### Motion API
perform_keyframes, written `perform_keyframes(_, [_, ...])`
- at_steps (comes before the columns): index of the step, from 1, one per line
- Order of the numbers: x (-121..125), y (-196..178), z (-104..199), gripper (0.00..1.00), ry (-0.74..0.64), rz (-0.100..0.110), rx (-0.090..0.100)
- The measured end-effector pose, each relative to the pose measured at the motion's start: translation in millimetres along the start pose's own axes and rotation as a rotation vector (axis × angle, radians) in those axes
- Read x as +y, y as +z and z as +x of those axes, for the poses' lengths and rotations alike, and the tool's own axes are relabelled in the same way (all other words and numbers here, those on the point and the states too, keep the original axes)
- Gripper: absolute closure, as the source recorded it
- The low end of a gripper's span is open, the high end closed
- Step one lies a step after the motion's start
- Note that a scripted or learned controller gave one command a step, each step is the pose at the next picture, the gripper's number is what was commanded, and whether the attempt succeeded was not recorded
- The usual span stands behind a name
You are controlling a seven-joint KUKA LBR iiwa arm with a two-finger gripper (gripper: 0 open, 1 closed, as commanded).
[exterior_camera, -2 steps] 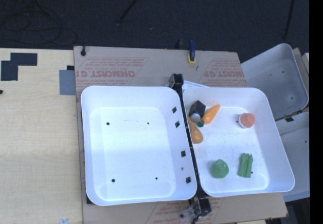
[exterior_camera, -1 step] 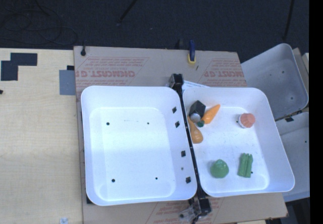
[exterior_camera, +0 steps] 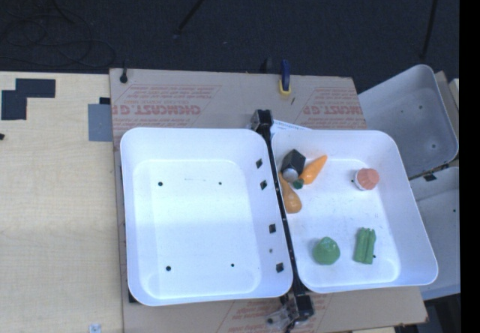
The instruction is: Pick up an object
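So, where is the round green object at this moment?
In the camera view, the round green object lies in the right bin, near its front edge, just left of the ribbed green piece.

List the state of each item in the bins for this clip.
left bin: white, sits beside the right one
right bin: holds all the items
orange carrot: lying tilted
round green item: resting apart
green ridged item: lying flat
pink round item: resting alone
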State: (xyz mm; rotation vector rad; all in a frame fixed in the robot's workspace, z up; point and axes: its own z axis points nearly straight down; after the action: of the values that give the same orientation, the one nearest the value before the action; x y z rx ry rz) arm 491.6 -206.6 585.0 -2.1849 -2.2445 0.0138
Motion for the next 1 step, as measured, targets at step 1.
perform_keyframes(1, [1.1, -9.6, 1.0, 1.00, -0.006, 0.002, 0.000])
